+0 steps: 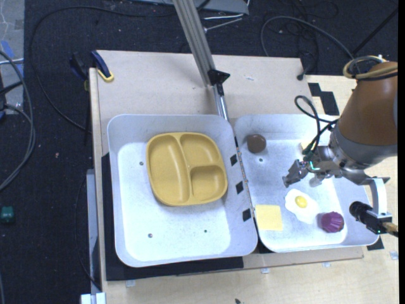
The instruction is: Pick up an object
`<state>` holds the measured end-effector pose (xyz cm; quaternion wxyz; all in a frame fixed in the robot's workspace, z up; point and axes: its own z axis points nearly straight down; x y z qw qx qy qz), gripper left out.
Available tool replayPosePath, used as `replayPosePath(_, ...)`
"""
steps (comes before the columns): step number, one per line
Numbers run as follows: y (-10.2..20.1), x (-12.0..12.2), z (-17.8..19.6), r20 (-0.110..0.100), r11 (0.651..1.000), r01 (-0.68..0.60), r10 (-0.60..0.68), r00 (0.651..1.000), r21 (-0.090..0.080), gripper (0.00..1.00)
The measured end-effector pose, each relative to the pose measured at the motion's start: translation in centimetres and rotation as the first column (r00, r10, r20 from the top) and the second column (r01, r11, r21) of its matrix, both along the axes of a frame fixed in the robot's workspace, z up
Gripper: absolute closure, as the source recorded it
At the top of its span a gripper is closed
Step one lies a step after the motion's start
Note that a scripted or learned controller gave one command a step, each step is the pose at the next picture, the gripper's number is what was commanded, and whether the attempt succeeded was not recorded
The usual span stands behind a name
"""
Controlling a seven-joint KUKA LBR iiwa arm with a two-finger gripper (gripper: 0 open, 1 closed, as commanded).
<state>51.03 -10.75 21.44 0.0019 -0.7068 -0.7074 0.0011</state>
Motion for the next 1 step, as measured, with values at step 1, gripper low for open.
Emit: replayPosePath(1, -0.01, 0.09, 0.12, 0.004, 1.000, 0.000, 0.000, 1.000, -0.001, 0.00)
